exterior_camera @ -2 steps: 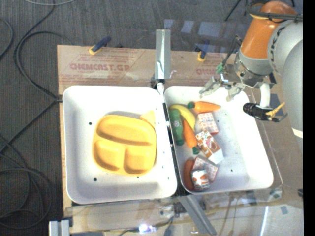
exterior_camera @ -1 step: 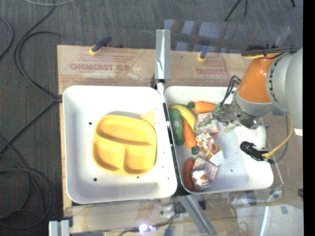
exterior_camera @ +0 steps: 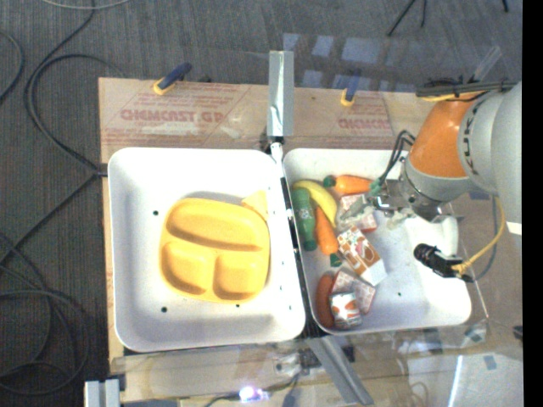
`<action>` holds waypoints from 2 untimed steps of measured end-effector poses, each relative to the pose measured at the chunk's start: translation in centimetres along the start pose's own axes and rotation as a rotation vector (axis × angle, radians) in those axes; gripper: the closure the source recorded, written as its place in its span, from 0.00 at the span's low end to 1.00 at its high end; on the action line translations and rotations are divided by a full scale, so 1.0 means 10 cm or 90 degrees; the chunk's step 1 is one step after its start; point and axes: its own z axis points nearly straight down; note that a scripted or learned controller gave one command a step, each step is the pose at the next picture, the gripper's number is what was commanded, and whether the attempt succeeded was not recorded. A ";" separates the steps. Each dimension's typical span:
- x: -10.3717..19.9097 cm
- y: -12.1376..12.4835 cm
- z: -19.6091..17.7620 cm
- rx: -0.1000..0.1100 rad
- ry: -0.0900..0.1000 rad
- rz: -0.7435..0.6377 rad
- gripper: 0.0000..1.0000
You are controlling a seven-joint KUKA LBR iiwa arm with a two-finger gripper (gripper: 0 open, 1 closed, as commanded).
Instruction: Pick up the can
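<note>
The can (exterior_camera: 341, 302), red with a white label, lies on its side at the front left of the right bin (exterior_camera: 424, 299). My gripper (exterior_camera: 378, 197) is low over the back half of that bin, at the end of the grey arm with its orange band (exterior_camera: 441, 142). It hangs just right of a red and white carton (exterior_camera: 360, 217) and well behind the can, apart from it. The wrist hides the gripper's tips.
Near the gripper lie a carrot (exterior_camera: 352, 182), a banana (exterior_camera: 317, 197), a green vegetable (exterior_camera: 303, 210), a second carrot (exterior_camera: 326, 232) and another carton (exterior_camera: 360, 254). A yellow divided plate (exterior_camera: 217, 248) sits in the left bin (exterior_camera: 136, 312). A black connector (exterior_camera: 433, 259) hangs over the right bin's bare floor.
</note>
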 end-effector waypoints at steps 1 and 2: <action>0.00 -0.25 0.03 -0.008 0.001 0.234 0.00; 0.38 -0.07 0.03 -0.006 -0.003 0.272 0.00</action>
